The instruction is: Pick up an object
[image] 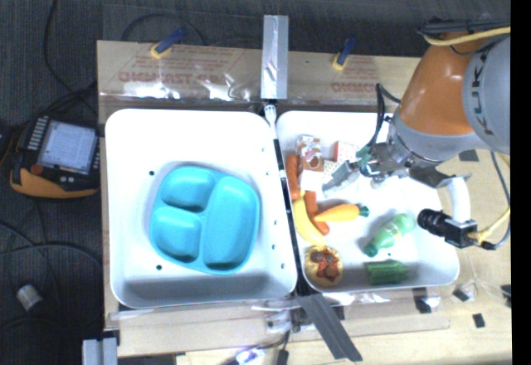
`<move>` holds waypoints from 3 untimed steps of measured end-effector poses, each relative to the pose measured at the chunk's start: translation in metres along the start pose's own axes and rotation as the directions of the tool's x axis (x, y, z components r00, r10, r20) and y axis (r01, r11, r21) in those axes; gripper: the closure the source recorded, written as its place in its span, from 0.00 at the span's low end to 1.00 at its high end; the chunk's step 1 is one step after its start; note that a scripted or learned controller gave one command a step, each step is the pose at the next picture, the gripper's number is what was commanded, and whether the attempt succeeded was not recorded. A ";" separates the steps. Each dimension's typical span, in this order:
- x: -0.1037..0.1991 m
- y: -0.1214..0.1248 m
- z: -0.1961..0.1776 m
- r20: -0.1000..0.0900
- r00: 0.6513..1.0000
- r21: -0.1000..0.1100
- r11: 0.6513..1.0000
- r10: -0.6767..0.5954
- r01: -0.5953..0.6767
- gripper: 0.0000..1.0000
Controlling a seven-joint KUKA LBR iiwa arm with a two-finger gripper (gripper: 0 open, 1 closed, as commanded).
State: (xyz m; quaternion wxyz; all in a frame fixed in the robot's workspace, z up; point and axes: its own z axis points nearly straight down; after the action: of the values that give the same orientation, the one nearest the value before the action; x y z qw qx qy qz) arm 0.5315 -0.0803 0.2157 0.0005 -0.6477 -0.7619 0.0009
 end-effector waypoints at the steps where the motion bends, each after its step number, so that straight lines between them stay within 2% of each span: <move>1: -0.011 -0.006 -0.034 0.001 1.000 -0.001 1.000 0.012 -0.012 0.00; 2: -0.020 0.006 0.071 0.000 0.999 0.002 0.999 0.043 -0.043 0.00; 3: -0.044 -0.019 0.126 0.003 1.000 -0.012 1.000 -0.003 0.003 0.00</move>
State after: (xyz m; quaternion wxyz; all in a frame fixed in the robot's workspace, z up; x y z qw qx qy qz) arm 0.5196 -0.1273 0.0899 -0.0045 -0.6467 -0.7627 -0.0028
